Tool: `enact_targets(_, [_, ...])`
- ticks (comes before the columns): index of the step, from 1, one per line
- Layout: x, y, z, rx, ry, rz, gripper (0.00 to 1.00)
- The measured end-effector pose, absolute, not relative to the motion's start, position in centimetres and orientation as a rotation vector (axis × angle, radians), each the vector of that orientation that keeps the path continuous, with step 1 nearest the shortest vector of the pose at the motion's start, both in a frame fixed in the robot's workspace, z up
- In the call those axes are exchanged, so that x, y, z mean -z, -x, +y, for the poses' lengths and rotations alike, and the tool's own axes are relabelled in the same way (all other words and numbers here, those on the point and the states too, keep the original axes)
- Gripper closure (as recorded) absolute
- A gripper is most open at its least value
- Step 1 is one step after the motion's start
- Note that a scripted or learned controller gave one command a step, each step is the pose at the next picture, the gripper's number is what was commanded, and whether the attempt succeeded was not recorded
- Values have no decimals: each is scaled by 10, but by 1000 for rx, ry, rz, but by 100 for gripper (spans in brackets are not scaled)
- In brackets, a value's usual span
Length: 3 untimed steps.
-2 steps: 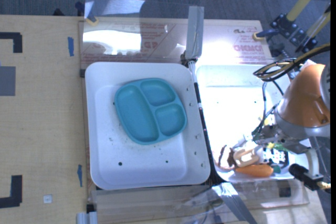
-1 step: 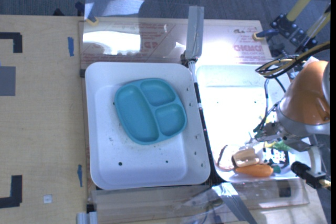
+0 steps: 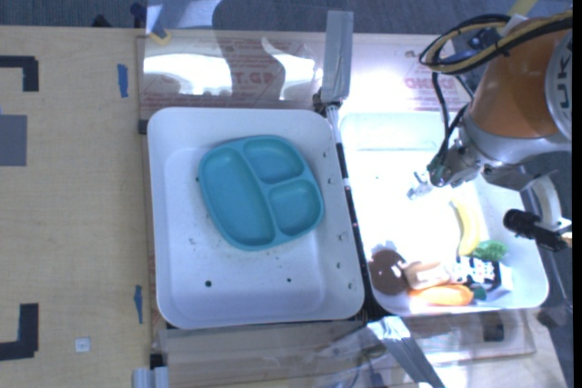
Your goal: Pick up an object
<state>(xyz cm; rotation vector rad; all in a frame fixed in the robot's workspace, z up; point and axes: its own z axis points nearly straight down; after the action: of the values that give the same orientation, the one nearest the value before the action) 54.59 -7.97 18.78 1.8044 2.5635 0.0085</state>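
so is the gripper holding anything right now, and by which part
Cannot be told. The gripper hangs over bare floor of the right bin, apart from the banana and other items, but its tip is too small to read.

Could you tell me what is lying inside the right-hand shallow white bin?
Along the right-hand shallow white bin's near edge lie a yellow banana, green broccoli piece, orange carrot and brown round item. The arm covers its far right corner.

Divided plate (image 3: 262, 191) in left bin (image 3: 173, 286), toys (image 3: 436, 273) in right bin's (image 3: 382, 150) near corner
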Motion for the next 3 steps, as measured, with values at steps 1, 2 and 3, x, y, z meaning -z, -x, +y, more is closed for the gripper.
enact_targets(1, [-185, -558, 24, -5, -1451, 2784, 100])
enact_targets(2, [-184, -584, 49, -3, -1747, 2608, 100])
enact_targets(3, [-291, -603, -2, -9, -2006, 2408, 100])
